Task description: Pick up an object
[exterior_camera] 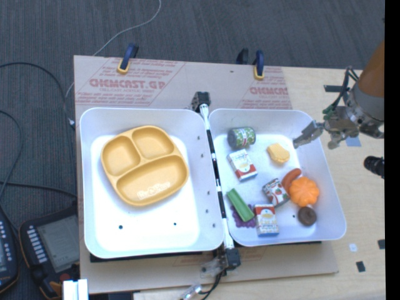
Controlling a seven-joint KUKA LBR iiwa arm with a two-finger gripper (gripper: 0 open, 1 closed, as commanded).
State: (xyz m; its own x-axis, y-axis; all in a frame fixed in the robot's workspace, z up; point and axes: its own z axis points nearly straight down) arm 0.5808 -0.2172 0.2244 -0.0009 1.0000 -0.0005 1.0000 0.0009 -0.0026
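Hovering over right bin (325, 186) rim: pincer (310, 133), nothing held

Divided plate (145, 165) in left bin (94, 230)

Right bin (325, 186) crowded; bare floor beside yellow tray (145, 165).

The board (125, 83) under the bins reads "CHEMCAST GP" in red.
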